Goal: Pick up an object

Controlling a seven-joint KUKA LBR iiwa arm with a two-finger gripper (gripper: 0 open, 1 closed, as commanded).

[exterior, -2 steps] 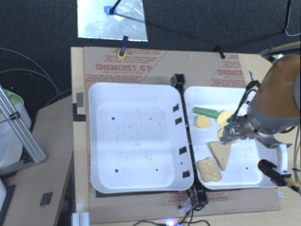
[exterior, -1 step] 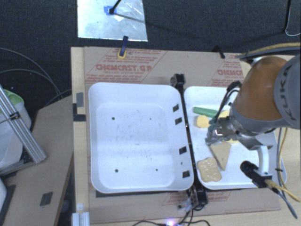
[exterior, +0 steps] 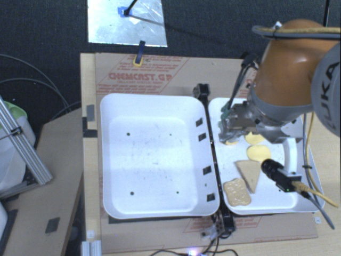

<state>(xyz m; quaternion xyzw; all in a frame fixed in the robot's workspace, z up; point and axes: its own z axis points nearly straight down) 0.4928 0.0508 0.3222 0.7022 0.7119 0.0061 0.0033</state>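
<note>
The claw (exterior: 230, 128) is low in the right bin (exterior: 303, 204), at its left wall, over a pale yellow piece (exterior: 231, 141). Its opening and any hold cannot be determined. Recommended: centre on one item before closing and stay clear of the wall. Yellow discs (exterior: 259, 153), a tan wedge (exterior: 249, 173) and a cracker (exterior: 237, 191) lie nearby. The arm (exterior: 290, 73) reaches in from the right, wrist pointing down.

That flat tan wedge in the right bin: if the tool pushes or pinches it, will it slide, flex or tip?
The flat tan wedge lies low, so tipping seems unlikely. On the smooth white right bin it would probably slide when pushed. Its crisp straight edges suggest something stiff, though the material is unclear.
</note>
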